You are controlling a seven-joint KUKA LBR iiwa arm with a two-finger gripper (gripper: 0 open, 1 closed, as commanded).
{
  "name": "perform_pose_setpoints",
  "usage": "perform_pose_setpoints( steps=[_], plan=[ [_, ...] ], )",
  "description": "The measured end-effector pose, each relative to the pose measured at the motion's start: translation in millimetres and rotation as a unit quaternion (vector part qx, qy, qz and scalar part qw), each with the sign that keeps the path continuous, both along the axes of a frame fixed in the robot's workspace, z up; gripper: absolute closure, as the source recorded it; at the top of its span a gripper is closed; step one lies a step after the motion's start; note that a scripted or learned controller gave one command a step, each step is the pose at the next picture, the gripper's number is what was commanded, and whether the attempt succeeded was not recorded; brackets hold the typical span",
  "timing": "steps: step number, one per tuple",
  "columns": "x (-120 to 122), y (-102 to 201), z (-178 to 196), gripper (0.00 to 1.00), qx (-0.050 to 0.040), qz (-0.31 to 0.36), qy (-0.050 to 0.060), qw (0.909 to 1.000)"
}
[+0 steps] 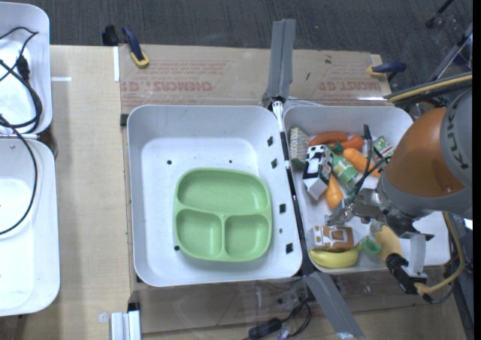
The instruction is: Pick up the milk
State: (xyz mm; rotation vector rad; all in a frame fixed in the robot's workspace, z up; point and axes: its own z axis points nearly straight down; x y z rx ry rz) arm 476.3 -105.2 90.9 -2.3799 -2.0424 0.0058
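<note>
The milk is a small white carton with black cow patches. It lies in the right bin, close to the left wall, among other toy foods. My gripper hangs over the bin's lower middle, below and to the right of the milk, just above a brown box. It does not touch the milk. The arm's orange band covers the bin's right side.
Around the milk lie an orange carrot, a green bottle and an orange piece. A banana rests along the front wall. The left bin holds a green divided plate.
</note>
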Motion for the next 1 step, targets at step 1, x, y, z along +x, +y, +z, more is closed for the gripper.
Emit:
perform_pose_setpoints(
  steps=[1],
  plan=[
    [1.0, 10.6, -1.4, 0.0, 0.0002, 0.115, -0.001, 0.9933]
  ],
)
